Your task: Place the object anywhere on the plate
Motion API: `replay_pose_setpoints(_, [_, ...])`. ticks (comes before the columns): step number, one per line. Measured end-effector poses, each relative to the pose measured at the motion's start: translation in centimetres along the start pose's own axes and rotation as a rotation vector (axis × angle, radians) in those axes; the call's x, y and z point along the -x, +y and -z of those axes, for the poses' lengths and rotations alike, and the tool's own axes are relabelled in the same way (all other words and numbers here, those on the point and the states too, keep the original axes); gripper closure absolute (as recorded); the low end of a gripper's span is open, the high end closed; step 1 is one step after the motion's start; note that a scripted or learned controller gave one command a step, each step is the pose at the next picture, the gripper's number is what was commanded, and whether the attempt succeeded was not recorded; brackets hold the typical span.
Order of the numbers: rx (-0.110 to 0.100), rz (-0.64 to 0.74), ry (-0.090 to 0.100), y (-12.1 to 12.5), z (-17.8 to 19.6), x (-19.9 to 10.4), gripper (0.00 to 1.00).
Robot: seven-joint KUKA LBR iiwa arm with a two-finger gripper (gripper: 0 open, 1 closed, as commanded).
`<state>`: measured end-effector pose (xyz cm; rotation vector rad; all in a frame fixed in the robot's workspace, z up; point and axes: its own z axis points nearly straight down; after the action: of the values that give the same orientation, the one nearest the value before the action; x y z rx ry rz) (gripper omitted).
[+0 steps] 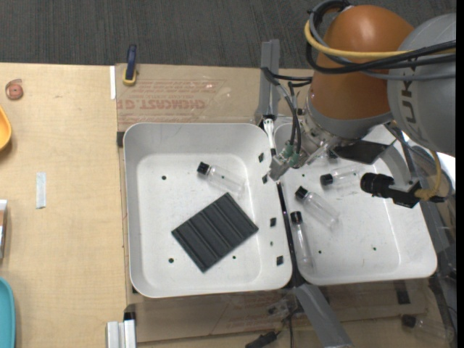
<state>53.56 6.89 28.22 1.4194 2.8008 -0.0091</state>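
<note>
The arm, grey with an orange band, reaches in from the right and hangs over the upper left part of the right bin. The hand sits below the orange band, above the seam between the two bins; whether it is wide or narrow cannot be told, and nothing can be seen held in it. A black part juts out to the right of the wrist over the right bin.

In the right bin lie clear vials with black caps: one just below the hand, tilted; one beside the wrist; and one lying along the bin's left wall.

In the left bin a dark ribbed plate lies flat, turned at an angle, near the middle. A further vial lies above the plate, near it but apart from it, cap toward the upper left.

Both bins rest on the surface; brown cardboard lies behind the left bin, with a blue clamp at its upper left corner.
</note>
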Motion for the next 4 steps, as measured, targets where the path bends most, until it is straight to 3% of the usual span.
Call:
replay_pose_setpoints(1, [0.002, 0.153, 0.004, 4.13, -8.88, -0.13, 1.00])
replay_pose_setpoints(2, [0.002, 0.153, 0.004, 4.13, -8.88, -0.11, 0.00])
replay_pose_setpoints(3, [0.001, 0.150, 0.004, 4.08, -8.08, 0.03, 1.00])
replay_pose_setpoints(4, [0.001, 0.150, 0.004, 4.08, -8.07, 0.03, 0.00])
